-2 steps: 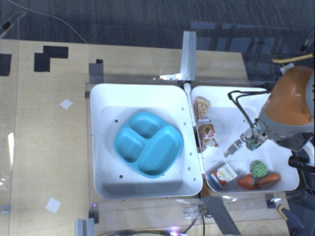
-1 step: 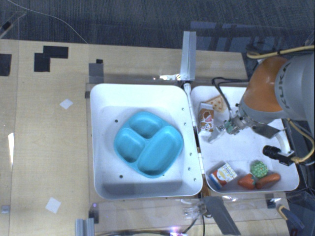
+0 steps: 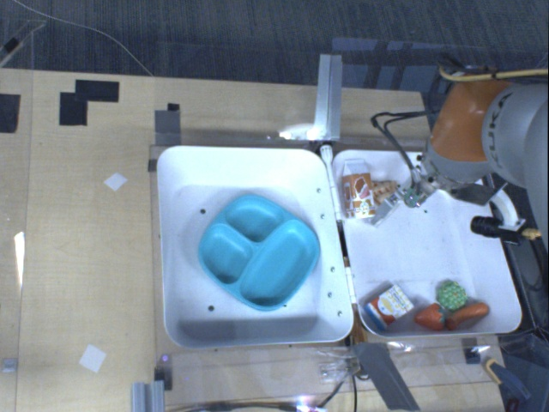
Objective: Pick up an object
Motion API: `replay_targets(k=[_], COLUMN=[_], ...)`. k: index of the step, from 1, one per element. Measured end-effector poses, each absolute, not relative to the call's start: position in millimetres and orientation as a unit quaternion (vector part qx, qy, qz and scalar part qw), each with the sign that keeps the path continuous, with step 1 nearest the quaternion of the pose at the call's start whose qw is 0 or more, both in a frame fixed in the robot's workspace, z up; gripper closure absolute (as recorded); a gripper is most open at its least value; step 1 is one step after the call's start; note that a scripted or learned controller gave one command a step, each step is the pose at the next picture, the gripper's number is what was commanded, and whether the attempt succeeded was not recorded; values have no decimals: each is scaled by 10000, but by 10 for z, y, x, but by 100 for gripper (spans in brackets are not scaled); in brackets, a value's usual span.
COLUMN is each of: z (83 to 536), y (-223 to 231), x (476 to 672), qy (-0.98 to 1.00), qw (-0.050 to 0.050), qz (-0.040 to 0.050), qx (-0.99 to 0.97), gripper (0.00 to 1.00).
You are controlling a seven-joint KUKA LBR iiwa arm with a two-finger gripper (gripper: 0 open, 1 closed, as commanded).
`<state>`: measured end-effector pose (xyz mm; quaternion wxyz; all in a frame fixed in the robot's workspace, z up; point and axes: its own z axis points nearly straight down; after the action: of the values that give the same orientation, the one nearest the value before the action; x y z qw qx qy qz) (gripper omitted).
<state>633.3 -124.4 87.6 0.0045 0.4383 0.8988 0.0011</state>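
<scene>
Hovering claw (image 3: 403, 193) beside snack packet (image 3: 358, 195)

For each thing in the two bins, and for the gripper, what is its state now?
Blue divided plate: lying flat in the left bin.
Snack packet: lying in the right bin, far corner.
Small carton: lying at near edge.
Toy vegetables: lying at near edge.
Gripper: low, beside the packet.

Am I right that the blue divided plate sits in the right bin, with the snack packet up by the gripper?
Not quite. The camera view shows the blue divided plate in the left bin, not the right one. The snack packet is indeed in the right bin, up by the gripper.
</scene>
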Motion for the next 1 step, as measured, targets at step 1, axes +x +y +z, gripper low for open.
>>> replay_targets(k=[1], z=[877], y=[-1008], x=[6603], qy=[8799], qw=[20], qz=[-14], qx=[4751], gripper=[0])
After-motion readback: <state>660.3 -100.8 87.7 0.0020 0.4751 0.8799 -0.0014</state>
